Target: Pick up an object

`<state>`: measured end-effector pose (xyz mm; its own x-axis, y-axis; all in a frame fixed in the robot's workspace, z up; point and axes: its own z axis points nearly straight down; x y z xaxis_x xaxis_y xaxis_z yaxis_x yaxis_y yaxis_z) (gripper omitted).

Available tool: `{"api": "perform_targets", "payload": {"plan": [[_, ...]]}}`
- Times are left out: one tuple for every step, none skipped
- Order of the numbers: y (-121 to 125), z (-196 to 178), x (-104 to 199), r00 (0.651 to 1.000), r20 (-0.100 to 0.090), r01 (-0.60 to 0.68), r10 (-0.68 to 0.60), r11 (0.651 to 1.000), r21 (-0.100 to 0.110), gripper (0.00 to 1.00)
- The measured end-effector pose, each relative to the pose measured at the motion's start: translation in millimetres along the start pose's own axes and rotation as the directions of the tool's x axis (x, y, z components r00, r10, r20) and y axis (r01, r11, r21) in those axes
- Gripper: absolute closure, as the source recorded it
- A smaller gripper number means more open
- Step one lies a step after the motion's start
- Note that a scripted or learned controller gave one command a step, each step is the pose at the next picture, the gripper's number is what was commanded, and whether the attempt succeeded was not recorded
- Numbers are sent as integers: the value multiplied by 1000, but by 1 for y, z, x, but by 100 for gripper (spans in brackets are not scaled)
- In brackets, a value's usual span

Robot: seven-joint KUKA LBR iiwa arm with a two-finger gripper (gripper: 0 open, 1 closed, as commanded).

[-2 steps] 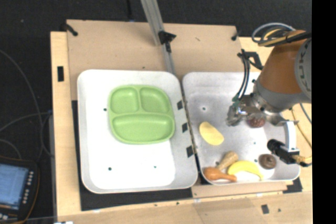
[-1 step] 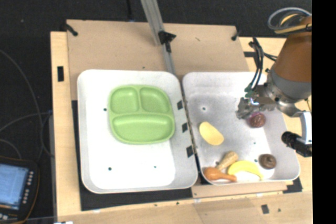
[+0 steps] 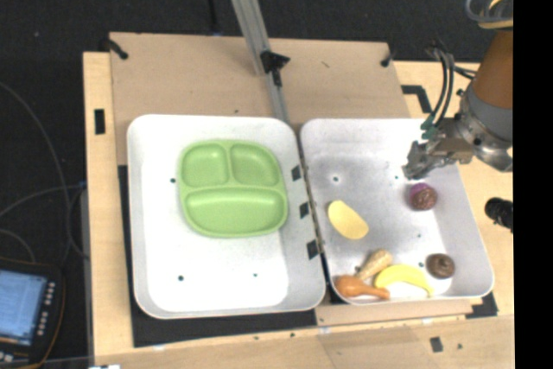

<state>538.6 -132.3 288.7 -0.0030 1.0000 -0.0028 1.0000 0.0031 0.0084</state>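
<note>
The right bin (image 3: 371, 143) holds several small items: a dark purple round fruit (image 3: 422, 197), a yellow chip-shaped piece (image 3: 347, 220), a brown chocolate doughnut (image 3: 440, 265), a yellow banana (image 3: 403, 279), an orange carrot (image 3: 361, 289) and a tan piece (image 3: 374, 264). My gripper (image 3: 421, 164) hangs over the right bin's far right part, just above and slightly left of the purple fruit. Nothing shows between its fingers.
The left bin (image 3: 155, 272) carries a green three-compartment plate (image 3: 233, 188). A slanted metal pole (image 3: 246, 9) rises behind the bins. Cables hang near the arm's wrist (image 3: 445, 91). A dark screen device (image 3: 26, 307) sits at the lower left off the bench.
</note>
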Motion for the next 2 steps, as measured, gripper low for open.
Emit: {"api": "perform_targets", "payload": {"plan": [[15,1,47,1000,-3,4,-4,1000,6,100],[41,20,91,1000,-2,3,-3,1000,7,100]]}}
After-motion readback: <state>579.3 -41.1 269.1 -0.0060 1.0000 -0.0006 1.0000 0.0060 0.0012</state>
